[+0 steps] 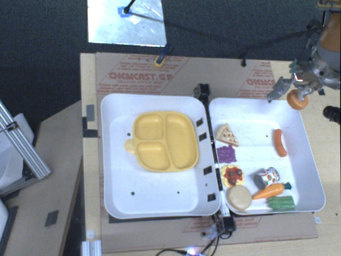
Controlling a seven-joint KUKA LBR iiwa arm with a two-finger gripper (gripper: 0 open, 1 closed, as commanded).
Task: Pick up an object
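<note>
Your gripper (294,91) hangs above the right bin's (309,159) far corner with a small orange ball (297,100) pinched between its fingers, so the pick looks done.

place: robotics lab | evidence: bench (64,137) with protective sheeting | two white bins (114,143) side by side | toy food (228,135) and yellow tray (162,141) | aluminium frame (18,143) at left | dark carpet (37,31)

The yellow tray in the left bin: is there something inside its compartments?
The yellow tray shows three compartments, all bare yellow surface, with no food in them. The left bin floor beneath the tray is covered.
</note>
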